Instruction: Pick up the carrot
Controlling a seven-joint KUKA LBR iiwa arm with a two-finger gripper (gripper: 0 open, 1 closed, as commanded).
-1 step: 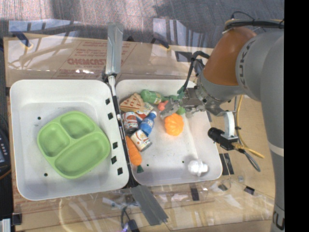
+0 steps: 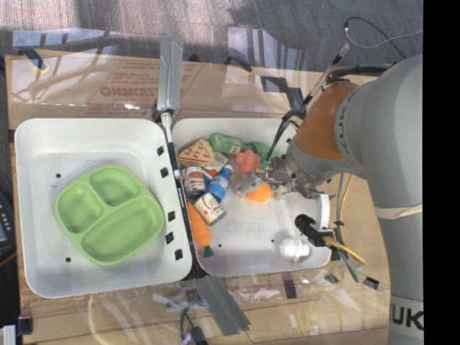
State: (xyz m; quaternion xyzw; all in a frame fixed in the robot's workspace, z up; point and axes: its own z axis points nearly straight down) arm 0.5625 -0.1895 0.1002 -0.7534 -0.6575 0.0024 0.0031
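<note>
A grey ribbed floor lies behind the table (image 2: 93, 85), whose top is covered in brown cardboard under 2 white bins. The left bin (image 2: 43, 142) holds a green divided plate (image 2: 109, 214). In the right bin (image 2: 251, 254), the carrot (image 2: 199, 225) lies against the left wall, near the cans. The gripper (image 2: 267, 182) sits over an orange toy (image 2: 259, 192); its state cannot be told.

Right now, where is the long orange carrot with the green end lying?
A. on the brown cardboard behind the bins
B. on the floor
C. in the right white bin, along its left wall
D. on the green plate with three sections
C: the long orange carrot lies in the right white bin, against its left wall, just below the small cans.
</note>
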